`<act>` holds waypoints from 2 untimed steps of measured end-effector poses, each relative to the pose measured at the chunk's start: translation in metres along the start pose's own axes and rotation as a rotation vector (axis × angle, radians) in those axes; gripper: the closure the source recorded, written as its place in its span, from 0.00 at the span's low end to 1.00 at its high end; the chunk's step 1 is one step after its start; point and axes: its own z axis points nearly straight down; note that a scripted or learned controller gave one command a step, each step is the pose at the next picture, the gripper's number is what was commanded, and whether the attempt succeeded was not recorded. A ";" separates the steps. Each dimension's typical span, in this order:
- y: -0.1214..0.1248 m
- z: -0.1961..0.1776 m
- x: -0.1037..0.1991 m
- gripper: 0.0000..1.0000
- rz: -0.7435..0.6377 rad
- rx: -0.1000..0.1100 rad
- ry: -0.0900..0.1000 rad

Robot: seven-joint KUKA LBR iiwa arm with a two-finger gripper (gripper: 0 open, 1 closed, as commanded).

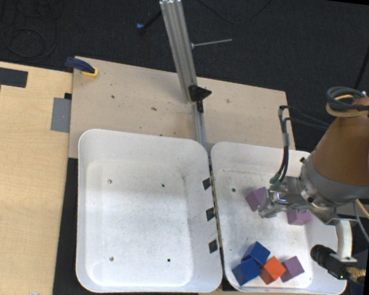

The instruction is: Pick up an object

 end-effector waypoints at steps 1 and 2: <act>0.017 0.000 0.059 1.00 0.002 -0.001 -0.003; 0.022 -0.007 0.112 1.00 0.001 0.000 -0.001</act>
